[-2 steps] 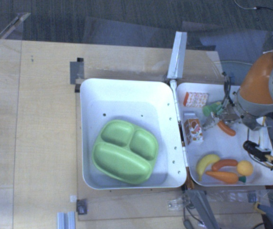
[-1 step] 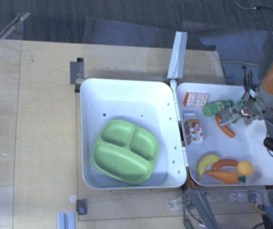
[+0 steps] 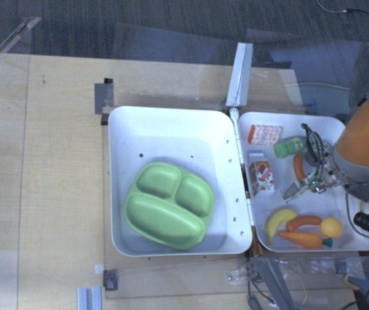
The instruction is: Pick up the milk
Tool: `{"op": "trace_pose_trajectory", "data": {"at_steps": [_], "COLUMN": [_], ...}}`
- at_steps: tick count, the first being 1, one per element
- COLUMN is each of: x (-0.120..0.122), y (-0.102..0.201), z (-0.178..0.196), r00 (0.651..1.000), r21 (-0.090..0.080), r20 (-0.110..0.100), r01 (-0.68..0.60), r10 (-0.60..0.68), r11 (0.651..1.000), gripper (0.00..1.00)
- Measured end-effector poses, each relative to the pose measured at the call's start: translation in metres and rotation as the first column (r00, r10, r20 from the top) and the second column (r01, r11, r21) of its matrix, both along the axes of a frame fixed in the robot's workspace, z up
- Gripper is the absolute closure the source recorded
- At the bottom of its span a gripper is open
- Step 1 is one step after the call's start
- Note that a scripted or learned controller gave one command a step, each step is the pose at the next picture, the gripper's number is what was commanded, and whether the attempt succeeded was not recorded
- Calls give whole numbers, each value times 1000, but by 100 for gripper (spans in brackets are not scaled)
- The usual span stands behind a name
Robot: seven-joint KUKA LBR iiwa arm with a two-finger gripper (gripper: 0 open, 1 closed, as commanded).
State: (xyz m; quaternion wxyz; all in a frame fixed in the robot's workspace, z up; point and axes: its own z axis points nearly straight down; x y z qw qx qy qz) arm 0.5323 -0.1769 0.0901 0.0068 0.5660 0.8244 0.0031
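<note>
The task looks not yet begun in earnest: the milk carton (image 3: 262, 177), a small white and brown box, lies flat on the floor of the right bin (image 3: 288, 119), close to the wall that the two bins share, and nothing is lifting it. The gripper (image 3: 308, 185) hangs low over the middle of this bin, to the right of the carton and near it, but I see nothing between its fingers; if they are apart or together I cannot tell from here, the metal parts are too small and tangled. So the reach, the closing and the lift are all left to do, in my judgement. Around the carton there is a second small carton (image 3: 264, 134) with orange print just behind it, a green bottle (image 3: 289, 147), a sausage (image 3: 299, 167) close to the gripper, and in front a banana (image 3: 279, 222), a carrot (image 3: 300, 239) and a lemon (image 3: 331, 227). The left bin (image 3: 171, 118) holds a green divided plate (image 3: 169, 204). The bin wall beside the milk may give little room for one finger.
</note>
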Motion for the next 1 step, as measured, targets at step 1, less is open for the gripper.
{"op": "trace_pose_trajectory", "data": {"at_steps": [1], "x": [4], "y": [2], "z": [12], "r00": [1000], "r21": [1], "r20": [8], "r01": [-4], "r10": [4], "r11": [1000], "gripper": [100]}}
